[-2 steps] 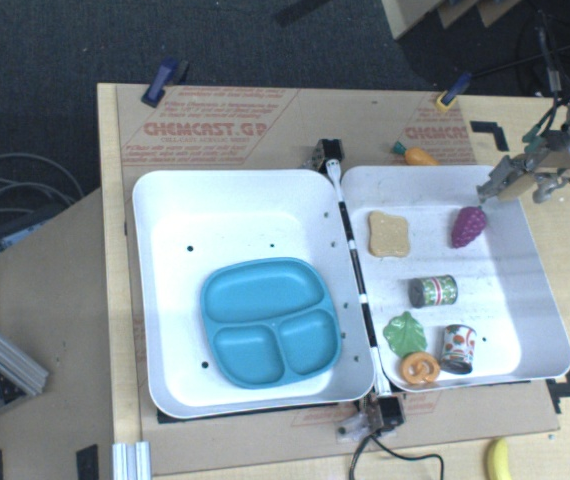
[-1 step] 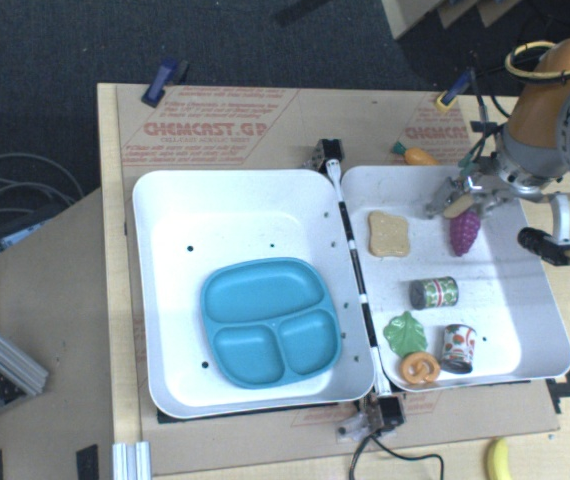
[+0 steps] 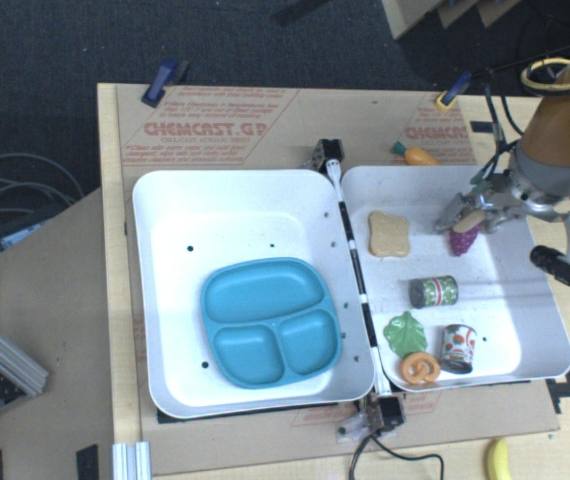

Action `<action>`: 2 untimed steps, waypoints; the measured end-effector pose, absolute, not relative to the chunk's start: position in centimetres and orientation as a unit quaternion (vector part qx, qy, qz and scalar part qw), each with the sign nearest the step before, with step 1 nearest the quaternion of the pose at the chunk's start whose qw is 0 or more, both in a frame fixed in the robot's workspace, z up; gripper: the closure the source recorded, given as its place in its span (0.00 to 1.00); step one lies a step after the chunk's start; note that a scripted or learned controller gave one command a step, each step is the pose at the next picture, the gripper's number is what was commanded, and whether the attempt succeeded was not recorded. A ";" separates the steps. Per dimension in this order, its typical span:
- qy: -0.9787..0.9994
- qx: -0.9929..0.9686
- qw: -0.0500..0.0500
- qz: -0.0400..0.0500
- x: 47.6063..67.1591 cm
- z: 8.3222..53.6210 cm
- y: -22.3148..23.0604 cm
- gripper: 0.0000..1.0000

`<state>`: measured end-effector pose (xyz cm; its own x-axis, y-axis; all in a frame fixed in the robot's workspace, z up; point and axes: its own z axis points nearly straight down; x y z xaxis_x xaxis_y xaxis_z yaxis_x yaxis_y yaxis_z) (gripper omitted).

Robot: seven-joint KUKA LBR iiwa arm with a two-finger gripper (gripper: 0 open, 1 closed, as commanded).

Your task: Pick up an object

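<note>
My gripper [image 3: 468, 220] hangs over the back of the right bin [image 3: 535, 328], with the arm coming in from the right. A small purple toy [image 3: 463, 238] sticks out between its fingers, and the gripper is shut on it. Other pieces lie in the same bin: a tan bread slice [image 3: 389, 234] to the gripper's left, a green can [image 3: 433, 291] on its side in the middle, a green leaf [image 3: 404, 331], an orange ring [image 3: 421, 368] and a red-and-white can [image 3: 458, 348] near the front.
The left bin [image 3: 165, 228] holds a blue divided plate [image 3: 270, 320]. A small orange piece [image 3: 417, 154] lies on the board behind the right bin. A yellow piece [image 3: 498, 460] sits at the bench's front right. A black clip [image 3: 327, 153] joins the bins at the back.
</note>
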<state>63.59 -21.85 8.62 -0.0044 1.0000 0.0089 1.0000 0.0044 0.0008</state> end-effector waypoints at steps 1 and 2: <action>-0.708 -0.707 0.001 0.000 62.0 8.5 -19.3 0.00; -0.708 -0.707 -0.002 -0.001 62.1 9.7 -19.3 1.00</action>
<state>62.15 -19.34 9.70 -0.0016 1.0000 -0.0009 1.0000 0.0016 0.0040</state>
